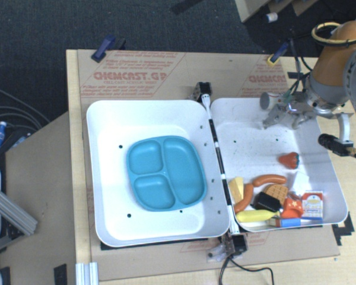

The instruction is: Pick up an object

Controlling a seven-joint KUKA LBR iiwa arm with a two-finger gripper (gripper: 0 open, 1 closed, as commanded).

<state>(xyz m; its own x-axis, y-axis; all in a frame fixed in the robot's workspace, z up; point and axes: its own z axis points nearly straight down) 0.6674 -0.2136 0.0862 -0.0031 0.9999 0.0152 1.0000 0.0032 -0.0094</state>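
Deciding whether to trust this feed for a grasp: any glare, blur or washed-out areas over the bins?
Camera view: the blue tray is sharp and evenly lit; the left bin is bright, with a soft shadow along its near wall; the gripper looks soft, its fingers hard to resolve against the right bin; the toy pile is crowded but readable.

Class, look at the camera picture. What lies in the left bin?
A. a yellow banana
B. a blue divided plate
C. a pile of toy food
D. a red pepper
B: the blue divided plate lies flat in the left bin, while the toy food is heaped in the right bin.
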